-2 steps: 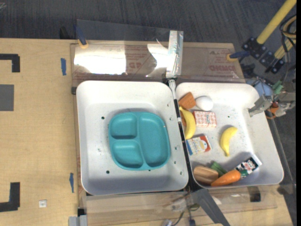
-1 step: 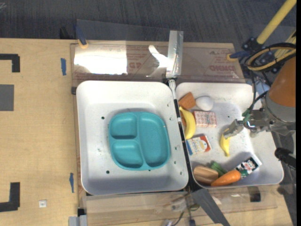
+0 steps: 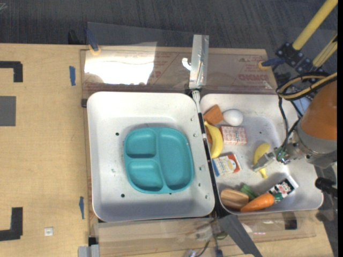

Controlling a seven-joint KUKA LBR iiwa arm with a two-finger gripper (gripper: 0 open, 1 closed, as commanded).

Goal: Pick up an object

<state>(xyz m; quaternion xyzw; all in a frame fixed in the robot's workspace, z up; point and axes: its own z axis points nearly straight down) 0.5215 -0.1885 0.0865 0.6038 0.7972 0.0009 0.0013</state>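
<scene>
My gripper (image 3: 269,161) hangs low over the right bin (image 3: 305,197), reaching in from the right under the grey wrist with its orange band. It sits right beside a small yellow banana-shaped piece (image 3: 261,153), at that piece's lower right end. Whether it touches the piece is unclear. Other objects in this bin are a large banana (image 3: 215,139), a pink carton (image 3: 234,135), a white egg (image 3: 232,116), an orange wedge (image 3: 213,114), a small red and blue carton (image 3: 225,164), a bread roll (image 3: 233,198), a carrot (image 3: 259,202) and a black and white packet (image 3: 283,188).
The left bin (image 3: 102,143) holds a teal divided plate (image 3: 158,159). A metal divider (image 3: 199,63) stands behind the seam between the bins. Yellow poles and cables lie at the upper right. A green item (image 3: 247,190) sits between the roll and the carrot.
</scene>
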